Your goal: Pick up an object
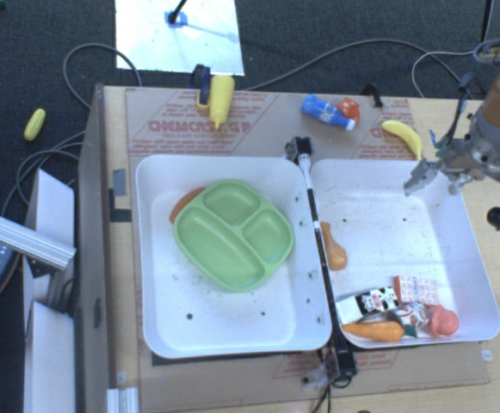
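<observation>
Gripper: your gripper (436, 177) hangs over the far edge of the right bin (456, 239), fingers spread apart, nothing between them.
Arm: it comes in from the right, orange band above the wrist.
Right bin contents: you have an orange carrot (377, 331), a pink toy (442, 320) and a small printed carton (377, 300) clustered at the near edge; an orange piece (333, 249) lies against the left wall.
Left bin: the left bin (172, 317) holds a green divided plate (233, 234), overlapping something orange.
Bench beyond bins: a yellow banana (403, 135) and a blue bottle (327, 112) lie far of the bins.
</observation>
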`<action>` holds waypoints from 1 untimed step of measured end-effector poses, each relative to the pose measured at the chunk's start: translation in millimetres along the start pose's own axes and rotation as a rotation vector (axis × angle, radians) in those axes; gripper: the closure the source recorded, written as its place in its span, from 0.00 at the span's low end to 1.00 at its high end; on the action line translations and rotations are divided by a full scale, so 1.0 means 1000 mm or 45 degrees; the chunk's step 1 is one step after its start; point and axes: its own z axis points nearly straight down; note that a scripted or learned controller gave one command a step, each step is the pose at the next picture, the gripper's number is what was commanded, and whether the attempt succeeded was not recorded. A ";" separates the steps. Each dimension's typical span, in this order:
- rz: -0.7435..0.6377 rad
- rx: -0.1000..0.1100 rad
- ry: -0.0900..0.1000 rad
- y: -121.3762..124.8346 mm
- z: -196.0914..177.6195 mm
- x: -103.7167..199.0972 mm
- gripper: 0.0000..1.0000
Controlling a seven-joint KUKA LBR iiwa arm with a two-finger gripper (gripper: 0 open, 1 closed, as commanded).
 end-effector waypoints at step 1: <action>-0.003 0.000 0.002 0.021 0.035 0.054 0.00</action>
